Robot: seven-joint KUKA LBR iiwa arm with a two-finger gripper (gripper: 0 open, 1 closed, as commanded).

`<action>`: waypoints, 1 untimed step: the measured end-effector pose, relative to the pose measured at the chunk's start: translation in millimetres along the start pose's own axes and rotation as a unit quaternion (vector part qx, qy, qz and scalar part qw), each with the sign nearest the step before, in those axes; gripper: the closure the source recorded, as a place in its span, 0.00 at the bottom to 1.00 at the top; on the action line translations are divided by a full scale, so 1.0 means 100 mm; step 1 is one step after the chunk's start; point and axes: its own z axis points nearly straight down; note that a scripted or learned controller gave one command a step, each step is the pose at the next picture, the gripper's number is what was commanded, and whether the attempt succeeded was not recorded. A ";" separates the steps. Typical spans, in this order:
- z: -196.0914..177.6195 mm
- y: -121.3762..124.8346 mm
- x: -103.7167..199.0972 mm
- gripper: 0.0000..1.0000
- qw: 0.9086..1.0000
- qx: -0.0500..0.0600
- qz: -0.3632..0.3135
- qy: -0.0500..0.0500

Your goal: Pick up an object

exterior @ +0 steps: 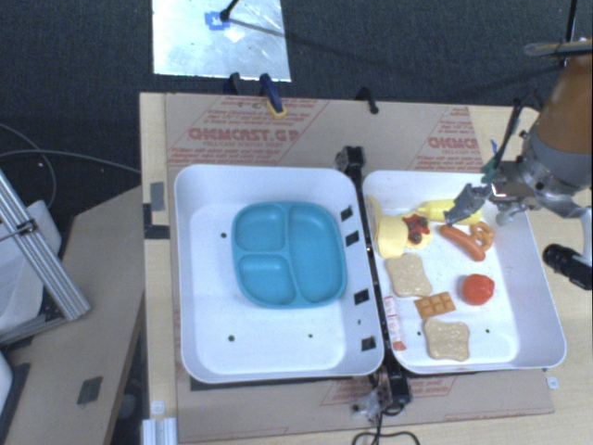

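The right bin (533,327) holds several toy foods. A yellow piece (434,210) lies at the back, with a pale yellow lump (391,237) and a small red piece (418,231) beside it. An orange sausage (469,238) lies right of those. Nearer the front are a slice of toast (406,274), a red tomato (477,288), an orange waffle (435,304) and a second toast (447,338). My gripper (465,206) hangs low over the back of this bin, between the yellow piece and the sausage. I see nothing held in it.
The left bin (208,341) holds a blue divided plate (285,253). A black divider (363,248) runs between the bins. The arm (561,146) reaches in from the right over the right bin's far corner. A grey sheet (220,26) lies beyond the bench.
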 end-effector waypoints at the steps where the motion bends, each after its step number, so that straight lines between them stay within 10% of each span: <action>1: 1.85 -0.08 0.16 0.00 1.000 -0.002 0.001 0.001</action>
